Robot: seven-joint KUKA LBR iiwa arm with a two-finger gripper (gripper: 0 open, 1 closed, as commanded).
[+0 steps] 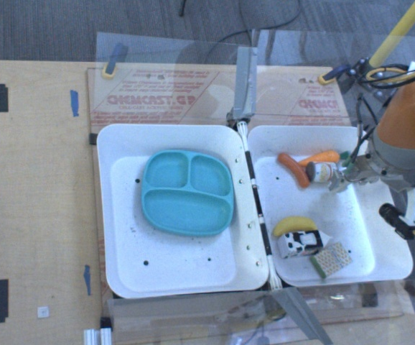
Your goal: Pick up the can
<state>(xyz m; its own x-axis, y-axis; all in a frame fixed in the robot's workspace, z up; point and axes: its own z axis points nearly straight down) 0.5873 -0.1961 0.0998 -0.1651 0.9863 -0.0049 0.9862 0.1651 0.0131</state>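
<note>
While gripper [340,178] touches cylindrical can [322,172]; finger state unclear | smooth orange carrot [294,169] adjacent

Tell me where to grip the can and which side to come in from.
Grip the can across its round body, near the middle. It lies on its side in the right bin, long axis roughly left to right, with a carrot touching its left end. Come from above, likely closing front to back across its width. The gripper is at its right end.
</note>
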